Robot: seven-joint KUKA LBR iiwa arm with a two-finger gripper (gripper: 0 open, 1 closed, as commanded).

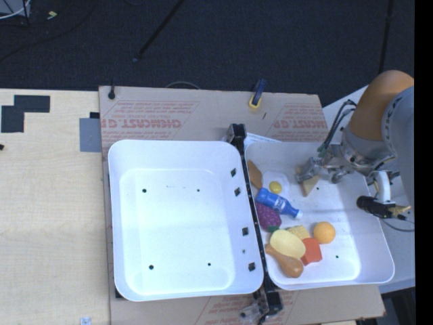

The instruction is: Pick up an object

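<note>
The grey two-finger gripper (pixel 308 179) hovers in the right white bin (pixel 369 263), open and holding nothing; next it must drop onto a toy

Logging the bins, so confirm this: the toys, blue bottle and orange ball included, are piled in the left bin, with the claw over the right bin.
Wrong bin: the camera view shows the toys, blue bottle and orange ball included, in the right bin. The claw is over it.

A dark carpeted floor (pixel 203 32) with what look like loose cables (pixel 159 20) fills twelve o'clock, a pale wooden bench (pixel 47 235) lies toward nine, and printed brown cardboard (pixel 176 117) sits at centre.
</note>
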